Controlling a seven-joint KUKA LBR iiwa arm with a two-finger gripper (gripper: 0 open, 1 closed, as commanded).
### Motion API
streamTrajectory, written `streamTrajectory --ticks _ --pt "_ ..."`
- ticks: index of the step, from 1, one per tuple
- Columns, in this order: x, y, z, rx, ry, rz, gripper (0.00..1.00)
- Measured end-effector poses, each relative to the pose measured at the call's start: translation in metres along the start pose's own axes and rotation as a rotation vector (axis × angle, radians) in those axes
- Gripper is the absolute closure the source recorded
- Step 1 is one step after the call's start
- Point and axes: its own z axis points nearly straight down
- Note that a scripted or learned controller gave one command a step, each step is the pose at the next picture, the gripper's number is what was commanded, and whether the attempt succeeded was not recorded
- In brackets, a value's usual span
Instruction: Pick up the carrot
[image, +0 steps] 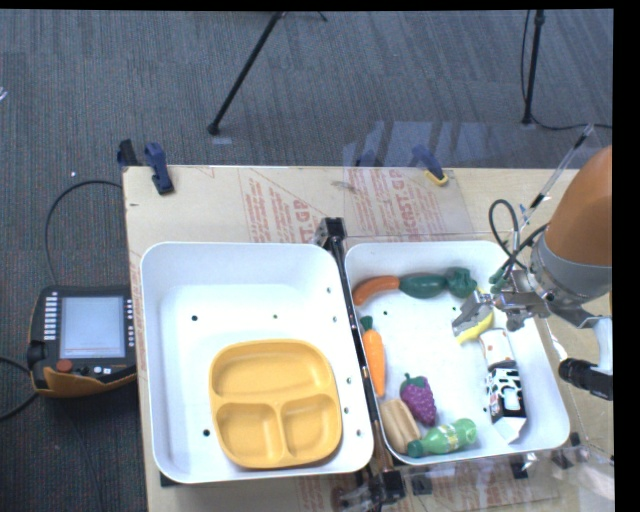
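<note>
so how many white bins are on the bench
2. The left bin holds a yellow tray; the right bin holds the carrot and other toy food.

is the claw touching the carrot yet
Apart. The camera view shows the claw near the right bin's far right side, with bare white bin floor between it and the carrot along the left wall.

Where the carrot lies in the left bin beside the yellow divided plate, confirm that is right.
Wrong bin. The camera view shows the carrot in the right bin, along its left wall. The yellow divided plate sits in the left bin, so the two bins' adjoining walls stand between them.
</note>
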Motion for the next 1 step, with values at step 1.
streamTrajectory --ticks 1 --pt "0.0734 0.011 0.0814 0.012 0.005 0.085 0.0"
